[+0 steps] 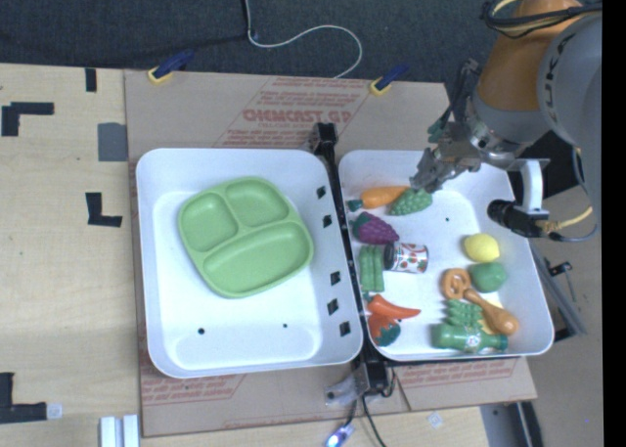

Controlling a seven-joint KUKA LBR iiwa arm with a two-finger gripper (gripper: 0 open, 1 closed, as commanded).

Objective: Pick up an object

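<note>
My gripper (427, 179) hangs over the back of the right bin (523, 240), just above and to the right of a green bunch of grapes (412, 202). An orange carrot (380, 197) lies to the left of those grapes. A purple bunch of grapes (375, 230), a small red and white can (409, 258) and a green pickle (371, 268) lie along the bin's left side. A yellow lemon (480, 246) and a green lime (489, 277) sit at the right. Nothing shows held in the gripper.
The left bin (166, 318) holds a green divided plate (245, 235). At the front of the right bin lie a red pepper (392, 310), an orange toy (471, 296) and a green leafy toy (468, 331). The arm's orange band (523, 54) rises at the upper right.
</note>
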